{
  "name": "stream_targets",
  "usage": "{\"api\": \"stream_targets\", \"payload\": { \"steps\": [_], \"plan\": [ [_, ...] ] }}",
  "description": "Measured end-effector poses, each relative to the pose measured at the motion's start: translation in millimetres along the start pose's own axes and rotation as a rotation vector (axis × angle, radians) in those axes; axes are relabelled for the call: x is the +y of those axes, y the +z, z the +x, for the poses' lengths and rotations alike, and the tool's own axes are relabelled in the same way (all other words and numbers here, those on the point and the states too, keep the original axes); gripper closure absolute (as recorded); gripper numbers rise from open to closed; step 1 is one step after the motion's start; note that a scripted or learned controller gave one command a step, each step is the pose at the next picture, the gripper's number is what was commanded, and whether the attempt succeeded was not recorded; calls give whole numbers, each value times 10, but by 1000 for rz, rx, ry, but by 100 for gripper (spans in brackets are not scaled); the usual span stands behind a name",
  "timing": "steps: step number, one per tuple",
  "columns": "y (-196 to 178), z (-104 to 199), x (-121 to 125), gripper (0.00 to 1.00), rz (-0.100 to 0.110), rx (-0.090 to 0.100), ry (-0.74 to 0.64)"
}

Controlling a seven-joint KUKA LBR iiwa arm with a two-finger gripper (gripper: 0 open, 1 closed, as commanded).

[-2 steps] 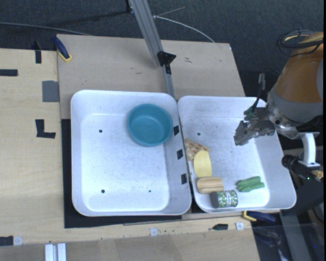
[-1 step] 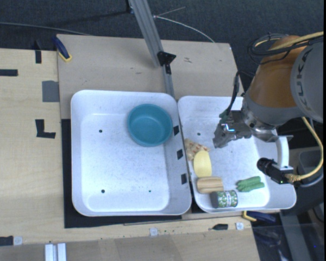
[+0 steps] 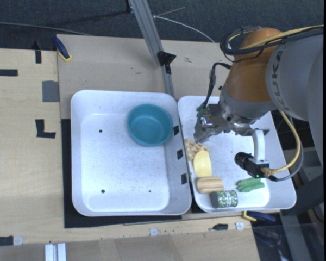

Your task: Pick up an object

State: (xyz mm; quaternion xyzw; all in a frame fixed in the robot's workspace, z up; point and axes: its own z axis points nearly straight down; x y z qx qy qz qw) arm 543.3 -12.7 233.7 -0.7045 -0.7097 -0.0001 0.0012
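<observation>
We see the gripper (image 3: 202, 130) low in the right bin (image 3: 277, 200), near that bin's left wall, just above a small pale, crumpled-looking object (image 3: 192, 146) and a yellow, banana-like piece (image 3: 202, 162) that lies just below it. We cannot tell how the gripper is set, because the arm's wrist hides much of it from above, and we see nothing lifted clear of the bin, so we judge the pick as not yet done: the gripper seems poised at the pile, with closing and lifting left. The likeliest target, in our view, is the pale object or the yellow piece, which touch or nearly touch each other; the yellow one looks smooth and curved, the pale one irregular. Further down lie a tan cylinder (image 3: 209, 185), a small green-patterned can (image 3: 226, 199) and a green leafy-looking item (image 3: 250, 184), close together near the bin's front. Off to the left, a blue bowl (image 3: 149, 124) sits upright in the left bin (image 3: 98, 200) on the table (image 3: 22, 162).
</observation>
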Motion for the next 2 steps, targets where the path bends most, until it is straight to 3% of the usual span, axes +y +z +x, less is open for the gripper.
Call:
{"api": "stream_targets", "payload": {
  "steps": [2],
  "plan": [
    [159,983,12,100,3,-1,0]
  ]
}}
